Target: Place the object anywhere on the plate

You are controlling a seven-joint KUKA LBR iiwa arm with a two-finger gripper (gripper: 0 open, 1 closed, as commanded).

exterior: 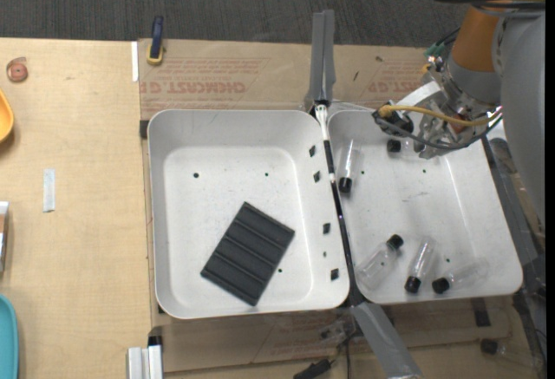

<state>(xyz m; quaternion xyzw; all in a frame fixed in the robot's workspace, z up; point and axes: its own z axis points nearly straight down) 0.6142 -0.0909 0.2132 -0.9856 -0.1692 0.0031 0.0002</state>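
We see the plate [249, 252] as a dark, nearly black rectangular slab with raised ribs running along its length, lying flat and askew on the floor of the left bin [173, 195], toward its near side.

The objects are small clear vials with black caps, all in the right bin [486, 221]. We count four of them: one vial [345, 167] lies close to the wall shared with the left bin, and three more [416, 264] are clustered near the front of the bin, some so transparent that their outlines are hard to follow. There is one plate, and there are two bins side by side.

The gripper [425, 139] hangs over the far part of the right bin, below the arm's orange band [486, 30], with yellow cables looped around it. We cannot tell how wide it stands, nor whether anything is in it; a small black piece sits just beside it at its left.
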